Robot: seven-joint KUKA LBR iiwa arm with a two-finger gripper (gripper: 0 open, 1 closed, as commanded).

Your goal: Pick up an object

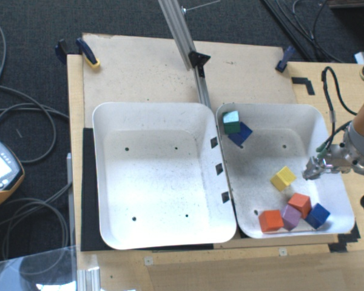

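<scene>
Camera view: gripper (310, 170) sits low over the right bin (303, 115), near its right wall, arm coming in from the right edge. Can't tell the jaw state, tip is small and blurred; nothing visibly held. Yellow block (284, 178) lies just left of the gripper tip, near but apart from it. Below it, along the bin's front edge, a cluster: orange block (270, 220), purple block (290, 216), red block (299, 203) and blue block (318, 216), packed close, some touching. At the back left corner of the same bin, a teal block (231, 122) lies against a dark blue block (239, 133). Left bin (109, 117) sits beside it, the two bins touching along the middle.
</scene>
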